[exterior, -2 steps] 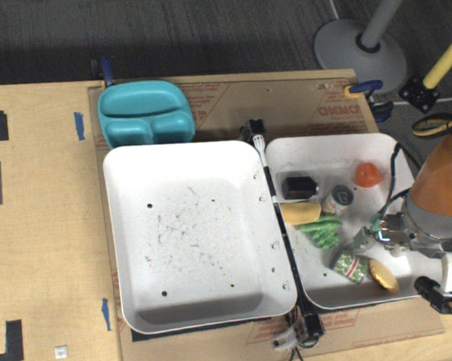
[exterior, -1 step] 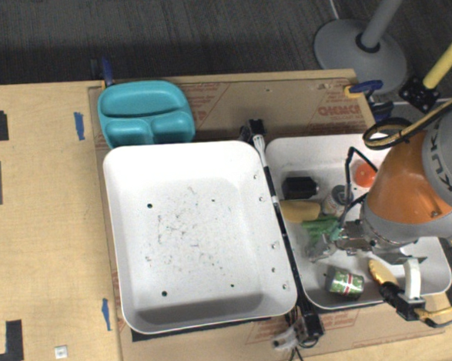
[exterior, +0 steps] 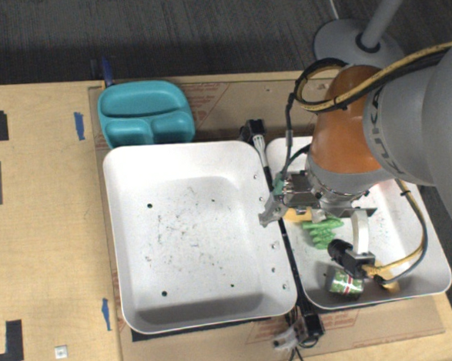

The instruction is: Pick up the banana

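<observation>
Hanging low over the right bin (exterior: 437,277), at its inner wall, the claw (exterior: 287,200) is masked by the wrist; whether it is wide or narrow cannot be told. Yellow strip, likely the banana (exterior: 302,204), lies right up against the claw, mostly hidden. Green toy (exterior: 322,232) sits just nearside of the claw; a small can (exterior: 345,285) lies further that way. Left bin (exterior: 190,217) is beside the claw, across the wall.
</observation>
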You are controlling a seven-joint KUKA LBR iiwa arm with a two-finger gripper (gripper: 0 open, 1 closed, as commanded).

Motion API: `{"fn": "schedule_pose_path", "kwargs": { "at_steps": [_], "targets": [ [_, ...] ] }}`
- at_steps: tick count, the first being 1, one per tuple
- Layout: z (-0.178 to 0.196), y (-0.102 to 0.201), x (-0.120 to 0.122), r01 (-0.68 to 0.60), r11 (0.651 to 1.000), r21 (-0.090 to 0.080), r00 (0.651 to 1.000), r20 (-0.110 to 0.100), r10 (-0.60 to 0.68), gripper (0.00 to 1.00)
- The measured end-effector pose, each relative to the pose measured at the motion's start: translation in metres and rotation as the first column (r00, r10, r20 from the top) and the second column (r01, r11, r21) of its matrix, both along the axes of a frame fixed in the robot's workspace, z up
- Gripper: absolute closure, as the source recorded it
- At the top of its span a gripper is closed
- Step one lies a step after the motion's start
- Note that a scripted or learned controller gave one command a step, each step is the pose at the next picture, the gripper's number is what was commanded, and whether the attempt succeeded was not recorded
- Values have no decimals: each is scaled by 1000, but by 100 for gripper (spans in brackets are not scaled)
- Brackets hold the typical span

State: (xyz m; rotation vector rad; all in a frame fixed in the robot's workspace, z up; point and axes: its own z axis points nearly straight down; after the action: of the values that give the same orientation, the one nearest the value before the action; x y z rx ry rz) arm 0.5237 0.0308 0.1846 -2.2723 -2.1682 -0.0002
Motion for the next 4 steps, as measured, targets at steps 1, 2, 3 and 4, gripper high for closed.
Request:
{"fn": "schedule_pose_path", "kwargs": {
  "at_steps": [1, 2, 3, 4],
  "targets": [
    [182, -53, -9, 36, 999, -1, 999, 3, -36, 0],
    [45, 8, -36, -188, 982, 0, 982, -1, 188, 0],
    [-54, 125, -46, -185, 983, 0, 983, -3, 185, 0],
    [-43, 124, -45, -182, 983, 0, 983, -1, 182, 100]
  ]
}}
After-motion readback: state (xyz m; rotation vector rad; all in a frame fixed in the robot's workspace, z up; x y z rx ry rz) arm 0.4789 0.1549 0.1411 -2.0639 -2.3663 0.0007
